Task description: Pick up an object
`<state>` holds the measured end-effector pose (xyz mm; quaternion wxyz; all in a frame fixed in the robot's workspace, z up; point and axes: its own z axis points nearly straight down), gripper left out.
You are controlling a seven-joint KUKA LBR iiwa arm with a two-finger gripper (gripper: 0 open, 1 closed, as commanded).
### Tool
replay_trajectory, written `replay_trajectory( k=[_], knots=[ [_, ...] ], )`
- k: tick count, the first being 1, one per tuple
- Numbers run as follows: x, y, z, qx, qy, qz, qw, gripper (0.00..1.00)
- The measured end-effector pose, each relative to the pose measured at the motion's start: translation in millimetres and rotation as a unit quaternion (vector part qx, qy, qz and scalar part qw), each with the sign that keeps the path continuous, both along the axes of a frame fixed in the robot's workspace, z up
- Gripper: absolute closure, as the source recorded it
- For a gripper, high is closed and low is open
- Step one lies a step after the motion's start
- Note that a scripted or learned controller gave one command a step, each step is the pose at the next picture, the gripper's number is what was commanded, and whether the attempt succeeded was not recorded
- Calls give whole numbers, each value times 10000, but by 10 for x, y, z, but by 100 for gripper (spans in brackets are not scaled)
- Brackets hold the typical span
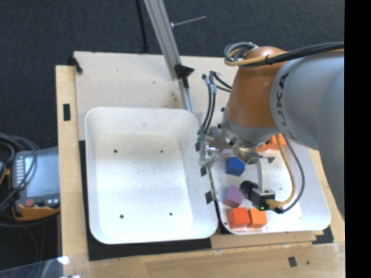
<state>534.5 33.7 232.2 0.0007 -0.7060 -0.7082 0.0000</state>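
The right bin [304,204] holds several small blocks. A blue cube [235,167] lies just below the arm's wrist. Nearer the front edge lie a purple block [233,196] and two orange blocks [237,217] [258,217] side by side. Another orange piece [268,145] peeks out from behind the arm. My gripper [231,153] hangs under the orange band at the bin's left side, right above and close to the blue cube. The wrist hides most of it. I see no block lifted off the bin floor.
The left bin [93,155] sits beside the right one, with their rims meeting near the gripper. A slanted metal pole [165,36] rises behind the bins. Cables and a black connector [255,194] trail from the wrist over the blocks.
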Motion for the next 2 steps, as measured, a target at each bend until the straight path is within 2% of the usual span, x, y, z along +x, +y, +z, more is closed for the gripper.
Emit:
replay_trajectory(
  k=[1,2],
  knots=[
    [-43,504,81,6,-11,25,10000,100],
    [-41,477,77,-1,-8,0,10000,0]
  ],
)
